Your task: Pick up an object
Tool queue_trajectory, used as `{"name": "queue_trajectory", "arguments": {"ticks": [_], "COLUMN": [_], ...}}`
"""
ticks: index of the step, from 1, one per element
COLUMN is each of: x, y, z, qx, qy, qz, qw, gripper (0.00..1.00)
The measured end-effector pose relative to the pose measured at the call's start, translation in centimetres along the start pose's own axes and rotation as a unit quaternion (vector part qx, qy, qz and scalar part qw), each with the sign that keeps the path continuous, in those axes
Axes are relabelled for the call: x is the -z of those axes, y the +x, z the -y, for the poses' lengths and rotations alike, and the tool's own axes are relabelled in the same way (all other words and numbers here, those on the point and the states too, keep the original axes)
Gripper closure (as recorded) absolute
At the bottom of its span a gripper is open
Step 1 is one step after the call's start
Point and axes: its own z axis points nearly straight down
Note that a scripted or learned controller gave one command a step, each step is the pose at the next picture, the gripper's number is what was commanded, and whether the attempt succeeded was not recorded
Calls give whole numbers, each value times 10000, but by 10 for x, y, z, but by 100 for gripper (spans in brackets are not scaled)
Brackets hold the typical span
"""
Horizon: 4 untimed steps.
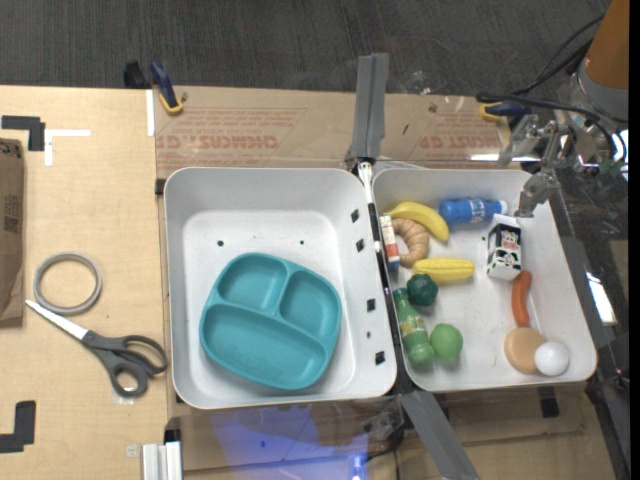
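The right bin [575, 268] holds several small items: a yellow banana [422, 217], a blue bottle [470, 209], a cow-print milk carton [505, 250], a yellow corn cob [445, 268], a tan ginger-like piece [411, 237], a dark green ball [422, 290], a green bottle [410, 324], a green apple [447, 341], a red sausage [521, 299], a tan bun [521, 349] and a white egg [551, 358]. My gripper [535, 183] hangs over the bin's far right corner, just above and right of the carton. Nothing shows in its grasp.
A teal divided plate [270, 319] lies in the left bin [190, 228]. On the bench to the left are scissors [110, 346], a tape roll [67, 281] and a brown bag [10, 230]. A blue clamp [166, 88] sits on the cardboard behind the bins.
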Motion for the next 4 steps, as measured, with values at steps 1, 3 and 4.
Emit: {"name": "queue_trajectory", "arguments": {"ticks": [1,3,4], "x": [-120,-144,-144], "y": [3,69,64], "z": [30,25,27], "qx": [-192,-973,-717], "qy": [24,-37,-16], "qz": [95,-8,-1], "qw": [9998,9952,9974], "gripper": [0,0,0]}}
